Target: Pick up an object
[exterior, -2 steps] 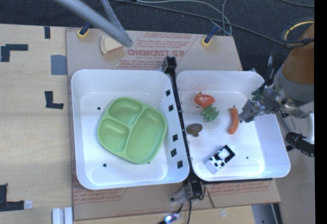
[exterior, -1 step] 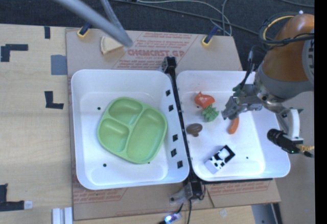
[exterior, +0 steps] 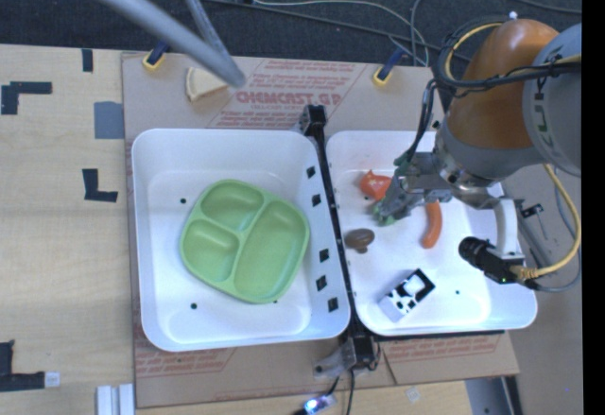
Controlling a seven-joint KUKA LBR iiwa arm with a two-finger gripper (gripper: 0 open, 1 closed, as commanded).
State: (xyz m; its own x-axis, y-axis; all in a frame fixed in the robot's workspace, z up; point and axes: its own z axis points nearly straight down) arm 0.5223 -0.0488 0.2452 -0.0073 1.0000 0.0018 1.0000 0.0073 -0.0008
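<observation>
A green divided plate lies in the left bin; in the right bin sit a brown piece, a black-and-white block and an orange carrot-like stick, its long axis running near to far; my hand hovers just left of it, grip unclear.

A robotics lab test bench is indicated: a cardboard sheet is clamped onto a wooden table, black tape marks are stuck to it, and loose cables are trailed across the dark floor behind.
</observation>
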